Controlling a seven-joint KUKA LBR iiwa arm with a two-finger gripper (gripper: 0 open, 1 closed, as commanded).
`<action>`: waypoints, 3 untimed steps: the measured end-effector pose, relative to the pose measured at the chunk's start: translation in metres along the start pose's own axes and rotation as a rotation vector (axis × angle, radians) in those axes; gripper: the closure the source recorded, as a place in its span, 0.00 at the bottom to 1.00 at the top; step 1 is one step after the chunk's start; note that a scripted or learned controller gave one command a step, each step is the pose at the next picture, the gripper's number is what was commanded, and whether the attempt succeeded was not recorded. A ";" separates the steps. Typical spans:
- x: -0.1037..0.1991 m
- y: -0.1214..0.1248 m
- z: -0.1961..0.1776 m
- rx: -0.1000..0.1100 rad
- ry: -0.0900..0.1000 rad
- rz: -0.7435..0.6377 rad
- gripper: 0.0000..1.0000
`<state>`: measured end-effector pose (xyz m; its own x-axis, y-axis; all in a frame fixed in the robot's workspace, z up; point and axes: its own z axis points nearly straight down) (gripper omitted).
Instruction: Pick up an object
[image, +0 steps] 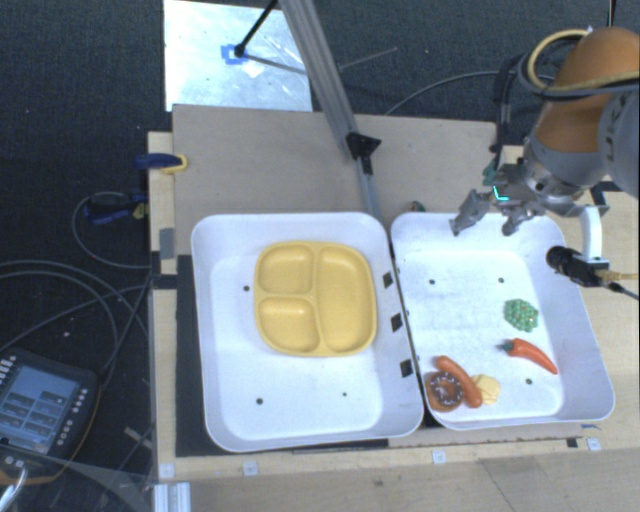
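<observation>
My gripper (491, 221) hangs over the far edge of the right bin (470, 300), open, with nothing between its two fingers. Well below it in that bin lie a green broccoli piece (520, 315) and an orange carrot (530, 354) near the right wall. At the bin's near left corner sit a chocolate doughnut (441, 391), a red sausage (458, 378) and a small yellow piece (487, 387), all close together. None of them touches the gripper.
The left bin (230, 400) holds a yellow divided plate (314, 298). A grey pole (330, 90) slants across the bench top toward the bins' far edge. Cables and a pendant lie on the floor at left.
</observation>
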<state>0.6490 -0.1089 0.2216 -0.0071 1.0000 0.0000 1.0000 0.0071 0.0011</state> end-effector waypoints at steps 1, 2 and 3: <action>0.001 -0.007 0.044 0.003 0.000 0.005 0.00; 0.009 -0.002 0.094 0.004 0.000 0.000 0.00; 0.009 -0.002 0.133 0.003 0.000 0.003 0.00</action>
<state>0.6471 -0.0996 0.0887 -0.0045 1.0000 -0.0004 1.0000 0.0045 -0.0022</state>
